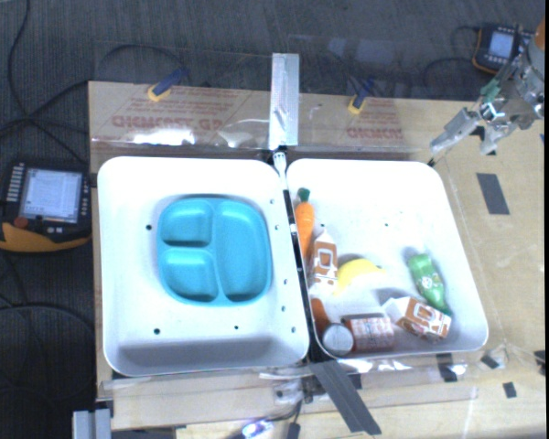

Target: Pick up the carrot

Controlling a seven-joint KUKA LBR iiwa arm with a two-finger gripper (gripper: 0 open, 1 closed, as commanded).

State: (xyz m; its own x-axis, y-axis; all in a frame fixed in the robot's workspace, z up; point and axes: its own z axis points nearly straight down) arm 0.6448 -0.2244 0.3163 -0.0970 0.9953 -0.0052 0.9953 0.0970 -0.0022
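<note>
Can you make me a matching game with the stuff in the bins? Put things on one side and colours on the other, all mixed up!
Things:
1. carrot
2. tray
3. lemon
4. bottle

Colours:
A. green
B. orange
C. blue
D. yellow

Right pairs: 1-B, 2-C, 3-D, 4-A
</note>
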